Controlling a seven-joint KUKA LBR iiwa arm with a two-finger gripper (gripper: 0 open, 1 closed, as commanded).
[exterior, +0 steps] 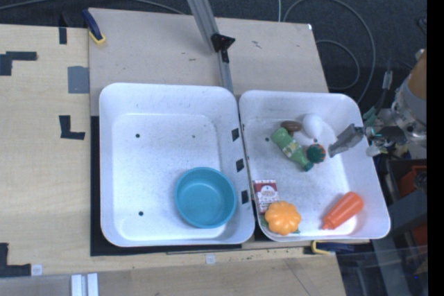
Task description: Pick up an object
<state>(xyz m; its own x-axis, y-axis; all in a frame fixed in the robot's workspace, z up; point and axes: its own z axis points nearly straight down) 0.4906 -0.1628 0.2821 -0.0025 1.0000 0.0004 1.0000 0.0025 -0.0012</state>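
Observation:
The right bin (pixel 361 170) holds several things. A green bottle-shaped toy (pixel 293 148) lies near its middle, with a white rounded object (pixel 313 125) and a small brown piece (pixel 292 126) just behind it. A red and white small box (pixel 265 193), a yellow-orange pumpkin-like toy (pixel 282 217) and an orange carrot (pixel 342 210) sit along the front. My gripper (pixel 345 140) reaches in over the bin's right rim, just right of the green toy, and nothing shows held in it.
The left bin (pixel 125 114) holds a blue bowl (pixel 204 197) at its front right. A slanted grey metal pole (pixel 201 0) rises behind the bins. Cables (pixel 326 45) lie on the dark floor behind the right bin.

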